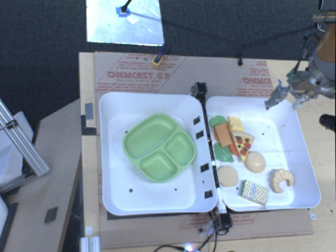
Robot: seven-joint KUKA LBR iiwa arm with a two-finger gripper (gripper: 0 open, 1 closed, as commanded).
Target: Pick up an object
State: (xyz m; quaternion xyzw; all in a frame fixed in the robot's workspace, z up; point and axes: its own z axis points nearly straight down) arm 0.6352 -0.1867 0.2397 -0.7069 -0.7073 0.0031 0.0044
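Observation:
My gripper (286, 100) hangs over the far right corner of the right bin (302, 135), fingers spread open with nothing between them. Toy food lies in that bin's left and front part: a pizza slice (243, 144), an orange block (224, 134), a yellow piece (235, 124), green leaves (223, 152), a beige egg-like ball (255, 161), a round cookie (228, 176), a croissant (282, 179) and a patterned packet (255, 192). All of them lie apart from the gripper, below and to its left.
The left bin (113, 140) holds a green divided plate (159, 147). A black divider with clips (206, 140) runs between the bins. A silver sheet (124, 14) lies beyond the bench at the top left.

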